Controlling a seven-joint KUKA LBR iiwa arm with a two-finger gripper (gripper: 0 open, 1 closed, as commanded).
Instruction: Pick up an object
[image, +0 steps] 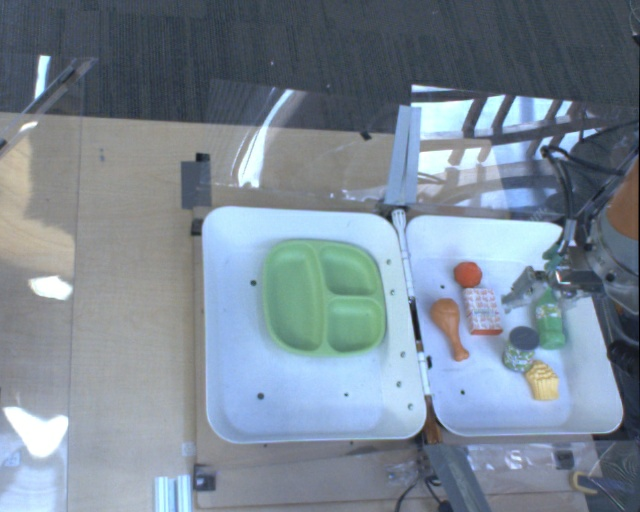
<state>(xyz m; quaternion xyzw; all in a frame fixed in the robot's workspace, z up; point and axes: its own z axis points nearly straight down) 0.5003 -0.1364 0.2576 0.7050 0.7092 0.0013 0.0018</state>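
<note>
Camera view. Left bin (230, 400): green divided plate (323, 297) at centre, nearer the far edge.

Right bin (590, 410): orange ball (467, 273) near the far edge; red-and-white box (483, 311) just below it; drumstick-shaped toy (450, 326) toward the left edge; round dark can (520, 349) and yellow object (542, 381) toward the near right corner.

Gripper (543, 287) low over the right edge, directly above green bottle (549, 325). Jaw state: cannot tell. Contact with bottle: cannot tell.

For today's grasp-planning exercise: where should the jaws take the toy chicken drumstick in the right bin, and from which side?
Grip the drumstick from above, across its narrow shank. It lies flat, bulbous end toward the far rim, with bare floor on its left; the carton crowds its right.
</note>
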